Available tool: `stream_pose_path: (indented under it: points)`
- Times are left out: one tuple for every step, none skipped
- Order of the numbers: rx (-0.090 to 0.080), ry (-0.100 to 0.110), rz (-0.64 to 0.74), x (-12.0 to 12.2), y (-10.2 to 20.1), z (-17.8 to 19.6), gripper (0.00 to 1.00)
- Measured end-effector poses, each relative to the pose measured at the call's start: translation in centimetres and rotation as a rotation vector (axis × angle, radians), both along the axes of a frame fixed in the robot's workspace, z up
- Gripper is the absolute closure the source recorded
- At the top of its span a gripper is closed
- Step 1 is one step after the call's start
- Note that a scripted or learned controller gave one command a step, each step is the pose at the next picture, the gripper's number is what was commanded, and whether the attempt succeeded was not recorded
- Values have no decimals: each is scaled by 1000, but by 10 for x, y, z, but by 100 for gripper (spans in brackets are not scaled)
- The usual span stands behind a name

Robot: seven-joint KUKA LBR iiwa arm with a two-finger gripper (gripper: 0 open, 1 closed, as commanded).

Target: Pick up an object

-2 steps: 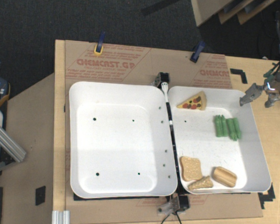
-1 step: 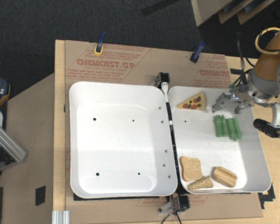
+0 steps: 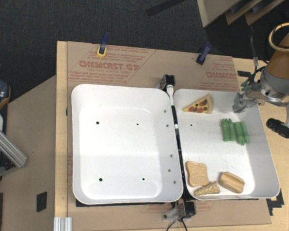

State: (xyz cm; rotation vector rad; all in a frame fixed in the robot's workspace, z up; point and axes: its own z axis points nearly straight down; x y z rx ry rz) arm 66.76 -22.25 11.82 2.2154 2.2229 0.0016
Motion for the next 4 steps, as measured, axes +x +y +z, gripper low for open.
stream_pose_path:
  points:
    - [4,7,1,-1,59,-35,100]
    - [2,11,2,-2,130,-34,100]
    - [6,2,2,-89,188,73,100]
    - [5,10,2,-150,239,70,100]
